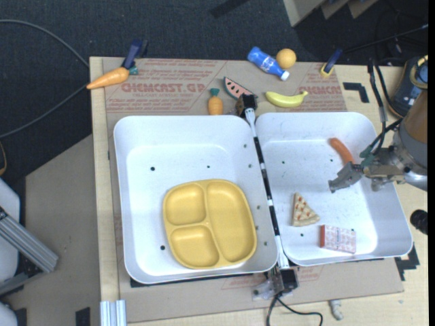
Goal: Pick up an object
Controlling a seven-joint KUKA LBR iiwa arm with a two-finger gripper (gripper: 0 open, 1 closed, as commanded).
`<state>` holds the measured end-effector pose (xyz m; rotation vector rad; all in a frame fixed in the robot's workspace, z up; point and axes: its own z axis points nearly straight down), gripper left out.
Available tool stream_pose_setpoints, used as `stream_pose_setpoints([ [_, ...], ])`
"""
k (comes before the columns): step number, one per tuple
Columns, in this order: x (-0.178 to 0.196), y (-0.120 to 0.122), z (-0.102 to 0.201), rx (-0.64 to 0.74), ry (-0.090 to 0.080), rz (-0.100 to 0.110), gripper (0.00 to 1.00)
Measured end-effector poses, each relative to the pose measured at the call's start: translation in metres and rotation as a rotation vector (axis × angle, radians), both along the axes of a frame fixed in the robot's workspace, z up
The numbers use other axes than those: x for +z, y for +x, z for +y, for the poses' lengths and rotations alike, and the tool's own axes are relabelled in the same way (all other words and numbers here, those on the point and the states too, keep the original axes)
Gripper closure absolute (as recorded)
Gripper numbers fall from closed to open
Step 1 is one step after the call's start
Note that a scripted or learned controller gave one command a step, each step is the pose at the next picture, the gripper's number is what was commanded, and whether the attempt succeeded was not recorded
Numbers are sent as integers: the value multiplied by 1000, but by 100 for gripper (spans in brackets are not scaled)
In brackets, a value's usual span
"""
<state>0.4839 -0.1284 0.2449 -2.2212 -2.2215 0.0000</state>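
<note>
Lowest in the right bin [391, 240] lie a red-patterned packet [338, 238] and a pizza slice [304, 210], with a sausage [341, 149] farther up. Nothing is picked yet. Just above the pizza slice, the gripper [342, 180] hovers over the bin floor; whether it is open I cannot tell.

Pizza slice [304, 210], sausage [341, 149], pink packet [338, 239] lie in right bin [319, 124]

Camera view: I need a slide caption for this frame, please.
KUKA gripper poised over the right bin near a sausage, pizza slice and wafer; yellow tray in the left bin.
</note>
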Motion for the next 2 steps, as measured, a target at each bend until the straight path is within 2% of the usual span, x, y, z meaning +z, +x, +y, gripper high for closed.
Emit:
stream_pose_setpoints([
  [1, -5, 99, -7, 1, 0, -1, 0],
  [2, -61, 141, -97, -2, -3, 0, 0],
])
